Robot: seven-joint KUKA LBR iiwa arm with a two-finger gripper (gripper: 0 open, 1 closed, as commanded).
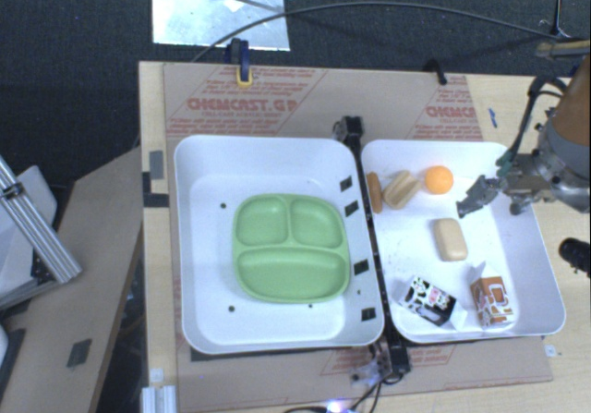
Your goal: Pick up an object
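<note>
Your end effector (484, 196) hangs spread wide, gripping nothing; round orange fruit (439, 179) just left, beige soap bar (450, 239) below-left, right white bin (531, 259) beneath.

Smooth glossy white plastic bins (277, 157), matt green plastic plate (292, 247), brown cardboard sheet (305, 97)
</note>
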